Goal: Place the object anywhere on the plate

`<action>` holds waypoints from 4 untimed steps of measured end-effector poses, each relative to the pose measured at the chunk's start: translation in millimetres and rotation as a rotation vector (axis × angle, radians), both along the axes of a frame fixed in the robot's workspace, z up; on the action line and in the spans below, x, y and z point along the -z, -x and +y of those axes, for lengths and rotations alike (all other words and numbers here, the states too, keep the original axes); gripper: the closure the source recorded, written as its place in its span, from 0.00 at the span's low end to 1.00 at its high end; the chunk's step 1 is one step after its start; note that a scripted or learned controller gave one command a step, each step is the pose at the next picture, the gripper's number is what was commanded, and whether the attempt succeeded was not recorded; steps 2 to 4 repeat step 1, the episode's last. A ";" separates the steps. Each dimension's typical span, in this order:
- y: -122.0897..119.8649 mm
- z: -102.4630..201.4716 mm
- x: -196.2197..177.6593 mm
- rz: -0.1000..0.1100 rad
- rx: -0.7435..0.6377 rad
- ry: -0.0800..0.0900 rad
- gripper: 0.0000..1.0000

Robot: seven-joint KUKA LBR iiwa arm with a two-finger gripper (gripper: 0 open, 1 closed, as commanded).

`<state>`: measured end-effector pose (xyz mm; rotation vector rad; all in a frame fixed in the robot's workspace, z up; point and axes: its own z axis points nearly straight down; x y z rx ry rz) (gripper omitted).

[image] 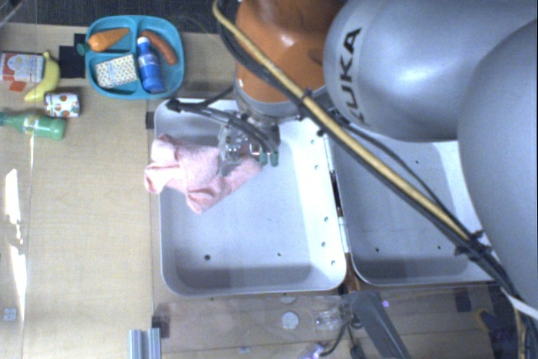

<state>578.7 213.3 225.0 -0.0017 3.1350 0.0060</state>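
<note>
Closest to my lens is the big grey arm (437, 71), its orange band (282, 29) sitting just above the wrist. Below that wrist I see the gripper (244, 149) down in the left bin (252, 265), right over the pink cloth (197, 172). Whether its fingers are apart, together or pinching the fabric I cannot tell; the metal there blurs into the cloth folds.

Working across from my far left: well away from the fingertips, on the wooden bench (76, 248), I see a small carton (18, 69), a yellow banana (46, 78), a little printed can (62, 104) and a green bottle (35, 125) lying on its side. Nearer, but still up and to the left of the fingers, sits the blue divided plate (172, 67), outside the bin. It holds an orange carrot-like piece (109, 39), a white patterned item (115, 72), a blue bottle (150, 67) and a reddish sausage shape (166, 49).

Pink cloth lies bunched in the upper left part of the left bin, spreading leftward from the fingertips and touching them or lying just under them. Right of the fingers, past the bin's wall, I see the second white bin (412, 256), partly under the arm.
</note>
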 end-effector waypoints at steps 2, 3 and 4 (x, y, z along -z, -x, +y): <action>-0.1 -0.1 -0.1 0.000 0.000 0.000 0.00; -0.1 -0.1 -0.1 0.000 0.000 0.000 0.00; -0.1 -0.1 -0.1 0.000 0.000 0.000 0.00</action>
